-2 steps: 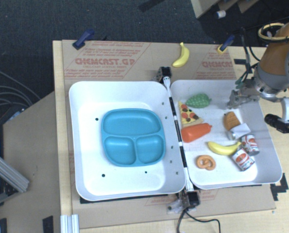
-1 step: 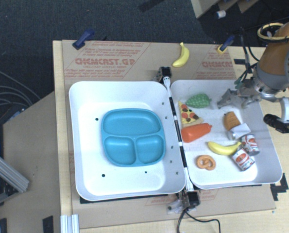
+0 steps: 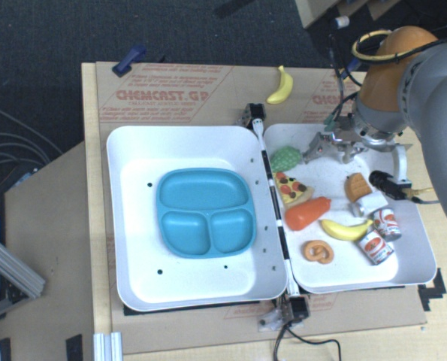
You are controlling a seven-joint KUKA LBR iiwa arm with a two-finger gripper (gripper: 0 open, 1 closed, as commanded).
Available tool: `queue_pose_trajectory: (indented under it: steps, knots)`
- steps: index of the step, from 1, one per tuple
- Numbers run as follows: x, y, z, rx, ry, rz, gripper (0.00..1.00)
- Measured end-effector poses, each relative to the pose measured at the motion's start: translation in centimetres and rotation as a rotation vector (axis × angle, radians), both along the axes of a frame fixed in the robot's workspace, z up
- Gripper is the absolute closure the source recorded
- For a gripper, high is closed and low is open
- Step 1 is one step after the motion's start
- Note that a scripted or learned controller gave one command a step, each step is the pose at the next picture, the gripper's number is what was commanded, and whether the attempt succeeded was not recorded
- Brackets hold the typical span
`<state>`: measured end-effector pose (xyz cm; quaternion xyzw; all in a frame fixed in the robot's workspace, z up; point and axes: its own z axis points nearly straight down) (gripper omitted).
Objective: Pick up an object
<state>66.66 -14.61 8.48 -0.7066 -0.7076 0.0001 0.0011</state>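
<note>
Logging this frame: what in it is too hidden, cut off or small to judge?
- Tool, camera view: whether it is open or shut, too small and cluttered.
- Two cans: labels too small to read.
- Arm: cut off by the right edge.
- Brown item in the right bin: identity unclear, too blurred.

Even, bright overhead light; white bins (image 3: 133, 277) nearly washed out, little surface detail. Soft, short shadows under the blue tray (image 3: 205, 211). Dark floor (image 3: 43, 36) underexposed, grainy. Grey arm (image 3: 433, 89) at the right edge soft, out of focus. Overall sharpness low, colours slightly cool.
</note>
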Motion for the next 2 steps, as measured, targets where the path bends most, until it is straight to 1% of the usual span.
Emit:
queue_pose_trajectory:
  steps: [1, 2]
  knots:
    - [-0.05, -1.17, 0.0, -0.002, -0.002, -0.001, 0.0]
    - [0.0, -1.24, 0.01, -0.002, -0.002, 0.0, 0.0]
